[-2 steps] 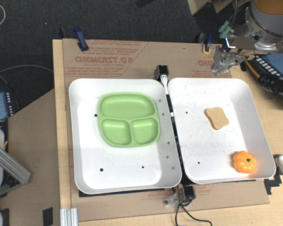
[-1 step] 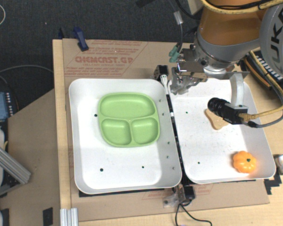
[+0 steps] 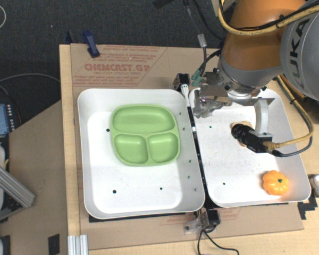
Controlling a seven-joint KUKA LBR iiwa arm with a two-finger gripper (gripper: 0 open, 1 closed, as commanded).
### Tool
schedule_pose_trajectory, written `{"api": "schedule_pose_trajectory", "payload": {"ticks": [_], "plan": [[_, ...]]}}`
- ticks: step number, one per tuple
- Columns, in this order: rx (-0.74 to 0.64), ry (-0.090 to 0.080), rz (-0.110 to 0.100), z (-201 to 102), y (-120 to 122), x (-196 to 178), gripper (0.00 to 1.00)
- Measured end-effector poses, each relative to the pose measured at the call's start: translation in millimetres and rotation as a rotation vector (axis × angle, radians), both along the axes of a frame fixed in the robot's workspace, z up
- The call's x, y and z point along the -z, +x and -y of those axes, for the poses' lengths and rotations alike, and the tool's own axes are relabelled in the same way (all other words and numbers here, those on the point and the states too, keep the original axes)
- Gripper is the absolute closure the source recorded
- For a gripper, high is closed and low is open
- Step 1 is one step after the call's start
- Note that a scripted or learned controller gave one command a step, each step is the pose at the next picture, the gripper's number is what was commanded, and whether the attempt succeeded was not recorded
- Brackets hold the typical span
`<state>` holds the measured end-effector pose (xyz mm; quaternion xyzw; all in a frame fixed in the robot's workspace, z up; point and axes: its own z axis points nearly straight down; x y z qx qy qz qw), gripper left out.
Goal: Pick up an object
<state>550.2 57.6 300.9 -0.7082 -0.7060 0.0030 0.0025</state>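
Small orange pumpkin (image 3: 276, 182) sits in the near right corner of the right bin (image 3: 223, 166), well apart from the claw (image 3: 203, 105), which is at that bin's far left corner; its opening cannot be told. A green divided plate (image 3: 146, 134) lies in the left bin (image 3: 95, 169).

Grey KUKA arm (image 3: 313, 62), black lettering partly visible on casing. Broad orange band (image 3: 260, 4) just above the silver wrist flange (image 3: 244, 86). Black cable (image 3: 255, 31) loops across band. Metal gripper (image 3: 204, 102) below flange.
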Motion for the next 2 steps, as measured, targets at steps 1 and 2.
{"api": "schedule_pose_trajectory", "payload": {"ticks": [1, 2], "plan": [[-0.005, 0.002, 0.013, -4, -40, -47, 1.0], [-0.005, 0.002, 0.013, -7, -72, -83, 1.0]]}}
